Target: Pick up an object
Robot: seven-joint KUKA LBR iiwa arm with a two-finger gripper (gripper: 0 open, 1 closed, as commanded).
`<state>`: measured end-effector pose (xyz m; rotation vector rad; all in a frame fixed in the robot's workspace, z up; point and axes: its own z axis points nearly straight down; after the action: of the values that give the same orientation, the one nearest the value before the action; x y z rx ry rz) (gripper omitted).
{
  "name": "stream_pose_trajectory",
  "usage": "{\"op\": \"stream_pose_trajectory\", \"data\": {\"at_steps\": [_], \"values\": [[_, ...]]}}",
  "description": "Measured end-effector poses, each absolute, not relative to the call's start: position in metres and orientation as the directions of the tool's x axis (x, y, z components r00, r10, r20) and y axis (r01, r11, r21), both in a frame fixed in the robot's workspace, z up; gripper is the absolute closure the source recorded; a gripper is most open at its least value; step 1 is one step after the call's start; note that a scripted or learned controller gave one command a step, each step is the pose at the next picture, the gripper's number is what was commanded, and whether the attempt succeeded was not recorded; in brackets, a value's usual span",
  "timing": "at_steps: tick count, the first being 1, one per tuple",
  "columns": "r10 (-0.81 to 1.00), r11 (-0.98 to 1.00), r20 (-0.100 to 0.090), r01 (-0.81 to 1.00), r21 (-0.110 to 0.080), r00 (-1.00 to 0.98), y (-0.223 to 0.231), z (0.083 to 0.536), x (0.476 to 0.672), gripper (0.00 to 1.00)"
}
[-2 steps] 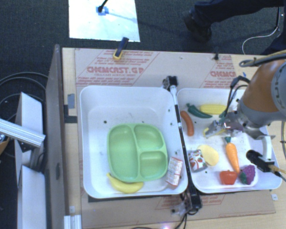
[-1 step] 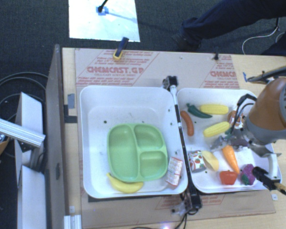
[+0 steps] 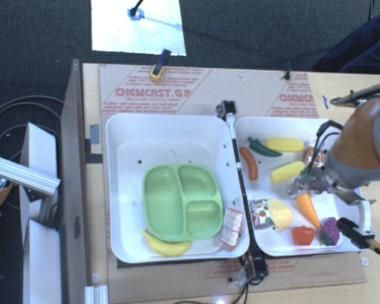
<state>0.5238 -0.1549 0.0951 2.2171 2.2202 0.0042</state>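
Note:
My gripper [image 3: 304, 185] hangs low over the middle of the right bin [image 3: 275, 249], just above the thick end of an orange carrot [image 3: 309, 210]. A yellow corn cob [image 3: 287, 171] lies right beside it on the left. The wrist hides whatever is directly under the gripper. Close by are a red pepper [image 3: 303, 235], purple grapes [image 3: 330, 230], a pale yellow block [image 3: 280, 215] and a small printed packet [image 3: 259, 213]. Farther back lie a red sausage [image 3: 248, 163], a dark green pepper [image 3: 262, 147] and a second yellow piece [image 3: 285, 145].
The left bin [image 3: 133, 170] holds a green divided plate [image 3: 182, 201], a banana [image 3: 168, 246] at its front wall and a snack packet [image 3: 232, 227] by the divider. The arm [image 3: 361, 145] covers the right bin's right side.

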Motion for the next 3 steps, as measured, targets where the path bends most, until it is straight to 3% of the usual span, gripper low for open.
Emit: {"op": "stream_pose_trajectory", "data": {"at_steps": [1,2,3], "values": [[1.0,0.006,-0.002,1.0,0.006,-0.006,-0.147,0.137,0.551,1.0],[1.0,0.007,-0.002,1.0,0.012,-0.007,-0.134,0.227,0.565,1.0],[1.0,0.011,0.002,1.0,0.002,-0.011,-0.062,0.213,0.579,1.0]]}}
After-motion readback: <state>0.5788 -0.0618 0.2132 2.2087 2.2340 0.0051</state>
